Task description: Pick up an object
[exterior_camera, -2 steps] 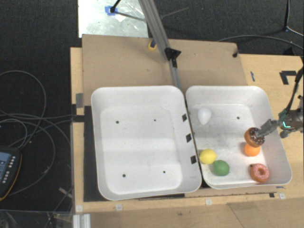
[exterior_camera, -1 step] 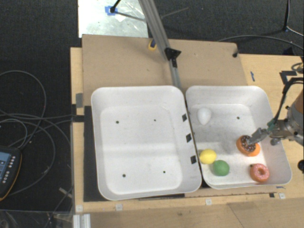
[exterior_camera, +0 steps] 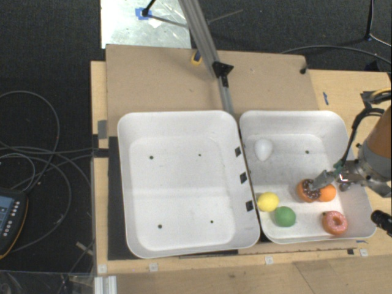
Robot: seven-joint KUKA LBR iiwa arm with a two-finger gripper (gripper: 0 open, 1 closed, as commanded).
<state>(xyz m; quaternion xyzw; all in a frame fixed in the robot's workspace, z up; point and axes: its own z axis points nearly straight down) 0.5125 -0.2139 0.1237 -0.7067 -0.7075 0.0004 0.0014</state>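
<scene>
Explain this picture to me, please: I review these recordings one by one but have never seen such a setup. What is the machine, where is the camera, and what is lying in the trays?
The camera is fixed above a bench and looks down at a slant on two shallow white bins side by side. The machine is a robot arm reaching in from the right edge of the view; its job is to pick up an object.

The left bin is beside the right bin, which holds small toy-like items: a white egg-shaped piece near the back, a yellow ball, a green ball, a pink ring, and an orange item next to a dark reddish ring.

The arm's tool sits low over the orange item and reddish ring. I cannot tell from this view whether it grips anything.
</scene>
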